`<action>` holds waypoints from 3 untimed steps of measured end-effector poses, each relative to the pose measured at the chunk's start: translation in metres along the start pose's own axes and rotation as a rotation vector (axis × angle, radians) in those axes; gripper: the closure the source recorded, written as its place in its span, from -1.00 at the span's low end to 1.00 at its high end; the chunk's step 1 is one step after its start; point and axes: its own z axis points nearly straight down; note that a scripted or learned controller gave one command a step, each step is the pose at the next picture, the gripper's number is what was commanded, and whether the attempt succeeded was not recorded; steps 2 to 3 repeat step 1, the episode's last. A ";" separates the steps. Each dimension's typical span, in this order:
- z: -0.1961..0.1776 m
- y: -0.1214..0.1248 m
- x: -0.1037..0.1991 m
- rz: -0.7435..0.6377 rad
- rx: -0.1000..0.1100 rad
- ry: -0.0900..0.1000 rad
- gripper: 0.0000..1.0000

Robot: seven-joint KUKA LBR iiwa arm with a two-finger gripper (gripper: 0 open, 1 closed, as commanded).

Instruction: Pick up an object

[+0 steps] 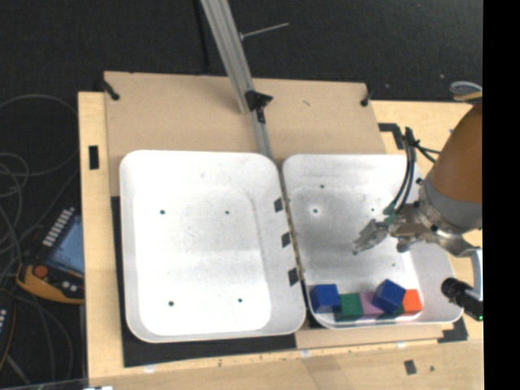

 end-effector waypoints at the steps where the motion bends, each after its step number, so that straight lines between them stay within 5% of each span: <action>1: 0.000 -0.007 0.000 -0.004 0.003 0.001 -1.00; 3: 0.000 -0.007 0.000 -0.004 0.003 0.001 -1.00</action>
